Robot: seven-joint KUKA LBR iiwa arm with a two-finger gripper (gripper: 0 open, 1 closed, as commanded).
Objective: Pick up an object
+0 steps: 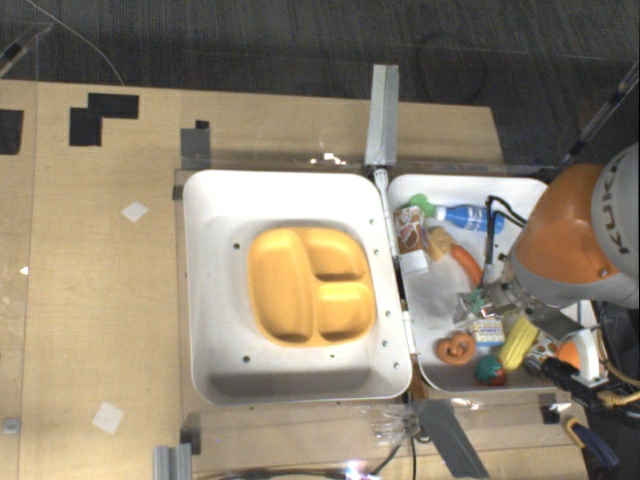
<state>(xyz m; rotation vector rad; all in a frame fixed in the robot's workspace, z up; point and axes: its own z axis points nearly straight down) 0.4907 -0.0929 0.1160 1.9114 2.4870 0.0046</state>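
Camera view puts the likeliest pick among the clutter in the near end of the right bin (432, 298), though the task names no particular thing, so this is a judgement. A small blue and white box (487, 331) lies just below the gripper (480, 304) and seems the closest candidate, almost under the tool. Touching or nearly touching the box on its right is a yellow corn cob (518, 340), whose long axis runs at a slant from upper right to lower left. A brown ring-shaped toy (457, 349) sits just to the left of the box, and a green ball (488, 370) lies just below it by the near wall. Farther up the bin, an orange carrot (466, 262) lies on a diagonal above the gripper, with a brown packet (411, 231) by the bin's left wall and a blue bottle (462, 216) with a green cap lying on its side along the far wall. The gripper hangs low over the pile, its orange-banded wrist hiding much of it, and whether it is spread or closed cannot be told, nor whether anything is in it. The left bin (215, 268) holds a yellow divided tray (308, 283), well apart from the arm. Both bins rest on the wooden worktop (100, 298).
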